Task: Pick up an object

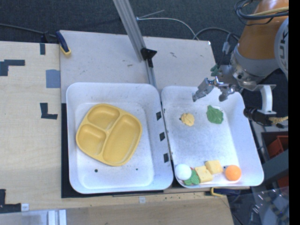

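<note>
small toys (188, 119) loose across the right bin (234, 139)

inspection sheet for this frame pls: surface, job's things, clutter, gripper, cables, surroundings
Surface: two white bins, left bin and right bin, speckled with dark marks.
Job's things: in the right bin, a yellow lump, green piece, white ball, two yellow blocks, orange ball.
Clutter: yellow divided tray in the left bin.
Gripper: gripper open, holding nothing, above the right bin's far end.
Cables: black loops on the arm; thin wire on the bench.
Surroundings: slanted metal pole, wooden tabletop.
</note>
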`<state>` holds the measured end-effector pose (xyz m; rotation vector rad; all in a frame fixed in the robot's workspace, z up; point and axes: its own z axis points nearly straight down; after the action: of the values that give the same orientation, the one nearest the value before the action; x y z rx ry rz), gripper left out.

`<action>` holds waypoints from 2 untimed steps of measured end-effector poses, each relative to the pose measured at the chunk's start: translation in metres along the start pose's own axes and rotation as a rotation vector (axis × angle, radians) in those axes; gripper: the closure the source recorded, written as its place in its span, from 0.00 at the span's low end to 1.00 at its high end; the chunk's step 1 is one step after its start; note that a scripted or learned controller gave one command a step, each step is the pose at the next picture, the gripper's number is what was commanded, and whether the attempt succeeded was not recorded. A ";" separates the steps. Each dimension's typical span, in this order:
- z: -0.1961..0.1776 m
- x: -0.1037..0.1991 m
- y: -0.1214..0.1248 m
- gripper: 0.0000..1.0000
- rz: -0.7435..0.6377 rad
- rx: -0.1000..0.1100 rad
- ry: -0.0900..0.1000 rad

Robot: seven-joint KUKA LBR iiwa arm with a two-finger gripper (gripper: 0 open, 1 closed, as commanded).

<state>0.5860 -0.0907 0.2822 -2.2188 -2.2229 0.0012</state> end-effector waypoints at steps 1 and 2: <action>0.084 -0.036 0.035 0.00 0.004 0.007 -0.002; 0.034 -0.056 0.008 0.00 0.003 -0.003 -0.002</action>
<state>0.5943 -0.1468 0.2485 -2.2248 -2.2221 -0.0007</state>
